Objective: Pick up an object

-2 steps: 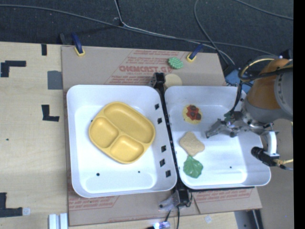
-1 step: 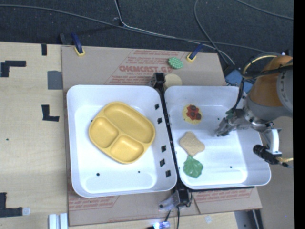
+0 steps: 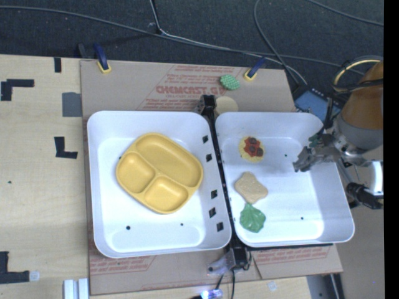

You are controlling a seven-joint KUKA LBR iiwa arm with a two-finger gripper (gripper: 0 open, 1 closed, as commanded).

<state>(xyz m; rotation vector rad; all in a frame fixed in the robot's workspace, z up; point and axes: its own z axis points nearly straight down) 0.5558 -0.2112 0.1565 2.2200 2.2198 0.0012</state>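
Just left of the claw [image 3: 303, 162], grip unclear, lies a pizza toy [image 3: 252, 147].

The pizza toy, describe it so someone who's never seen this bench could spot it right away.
Look at the right bin of the two white bins. Three small toys lie in a line along its left side; the pizza toy is the one farthest from the camera. It is a yellow round with red topping, unlike the plain tan bread and the green leaf nearer the camera.
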